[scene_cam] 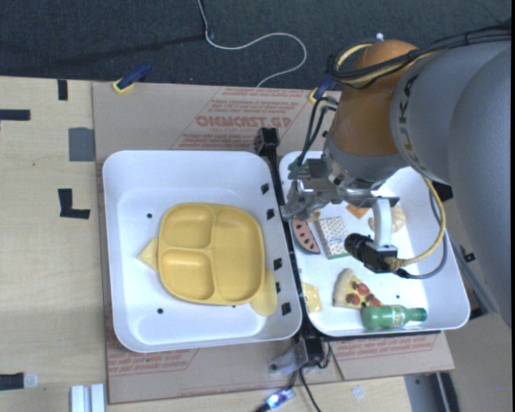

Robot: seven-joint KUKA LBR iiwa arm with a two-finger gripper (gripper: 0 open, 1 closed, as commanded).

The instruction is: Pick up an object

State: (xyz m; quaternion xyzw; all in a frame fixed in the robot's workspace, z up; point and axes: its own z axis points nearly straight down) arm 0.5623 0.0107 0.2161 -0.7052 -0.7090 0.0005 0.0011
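Claw (302, 202), its grip state impossible to tell, reaches low into the right bin (446, 303).

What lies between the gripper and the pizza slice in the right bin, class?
Nothing visible. The gripper hangs over the upper left of the right bin; the pizza slice lies lower, with bare white floor between. The waffle piece sits beside that path.

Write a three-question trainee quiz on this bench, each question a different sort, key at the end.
1. True or false: the yellow compartment tray lies in the left white bin.
2. Which item lies nearest the right white bin's front edge? A) green plastic bottle B) toy pizza slice C) patterned grey card
3. Fill in: the gripper hangs over the ____ bin.

Key: 1 true; 2 A; 3 right.
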